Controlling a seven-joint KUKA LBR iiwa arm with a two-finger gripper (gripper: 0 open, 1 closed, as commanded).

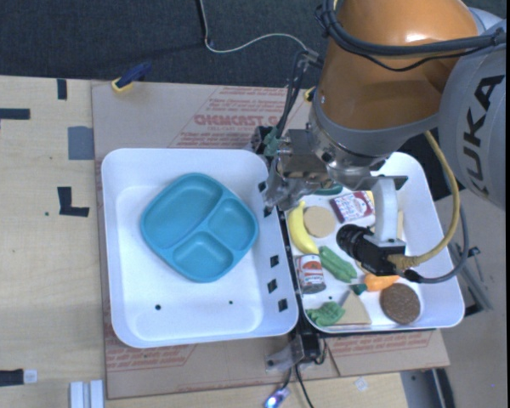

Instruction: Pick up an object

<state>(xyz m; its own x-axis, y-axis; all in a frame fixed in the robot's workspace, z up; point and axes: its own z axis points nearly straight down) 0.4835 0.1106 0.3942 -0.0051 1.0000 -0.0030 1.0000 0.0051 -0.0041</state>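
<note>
The right bin holds several toy foods. A yellow banana lies beside a tan disc and a maroon packet. Nearer the front are a green vegetable, a small can, an orange carrot, a brown round cookie, a leafy green piece and a pale wedge. My gripper hangs low at the right bin's left wall, just above and left of the banana. The wrist hides the bin's back part.
The left bin holds a blue divided plate. The wall between the bins carries black clips. A white cable trails over the cardboard behind the bins, and a yellow-blue clip lies at the back left.
</note>
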